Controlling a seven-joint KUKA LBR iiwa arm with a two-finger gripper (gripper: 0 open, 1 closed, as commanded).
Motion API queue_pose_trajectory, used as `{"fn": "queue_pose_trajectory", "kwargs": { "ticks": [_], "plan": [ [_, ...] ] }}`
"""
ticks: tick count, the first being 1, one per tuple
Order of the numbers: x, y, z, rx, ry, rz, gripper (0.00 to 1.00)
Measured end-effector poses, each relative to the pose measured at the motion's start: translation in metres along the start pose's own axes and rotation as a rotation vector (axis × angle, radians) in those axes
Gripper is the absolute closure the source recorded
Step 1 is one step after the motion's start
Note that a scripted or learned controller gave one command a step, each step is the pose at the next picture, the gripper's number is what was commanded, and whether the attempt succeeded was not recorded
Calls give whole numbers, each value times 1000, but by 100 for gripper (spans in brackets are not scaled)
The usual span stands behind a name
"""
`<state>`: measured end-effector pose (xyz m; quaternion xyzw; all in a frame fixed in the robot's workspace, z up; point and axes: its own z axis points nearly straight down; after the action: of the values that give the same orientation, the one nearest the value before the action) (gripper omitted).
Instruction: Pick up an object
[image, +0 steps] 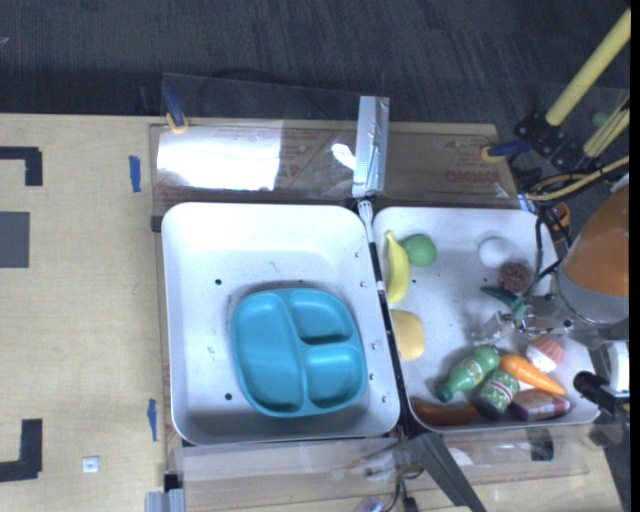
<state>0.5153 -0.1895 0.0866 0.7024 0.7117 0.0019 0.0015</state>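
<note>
The right bin (450, 216) holds several toy foods. A yellow banana (396, 268) and a green ball (420, 250) lie at its far left, with a pale yellow fruit (407, 333) below them. A white ball (492, 250) and a brown round piece (516, 274) sit near the far right. At the front lie a green bottle (467, 372), an orange carrot (532, 374), a dark can (497, 392) and a red sausage (446, 412). My gripper (515, 312) hangs low over the bin's right part, just below the brown piece and above the carrot.
The left bin (200, 300) holds a blue divided plate (300, 350). My arm's orange band (605, 250) is above the right bin's right rim. Cables and a yellow rod (590, 70) stand at the back right. A clear panel (260, 150) stands behind the bins.
</note>
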Motion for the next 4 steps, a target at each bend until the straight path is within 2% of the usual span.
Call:
{"fn": "queue_pose_trajectory", "kwargs": {
  "ticks": [1, 2, 3, 4],
  "plan": [
    [50, -8, -1, -1, -1, -162, 0],
    [49, -6, -13, -7, -3, -161, 100],
    [66, 14, -23, 3, -1, -36, 100],
    [70, -27, -116, 0, -2, -250, 100]
  ]
}}
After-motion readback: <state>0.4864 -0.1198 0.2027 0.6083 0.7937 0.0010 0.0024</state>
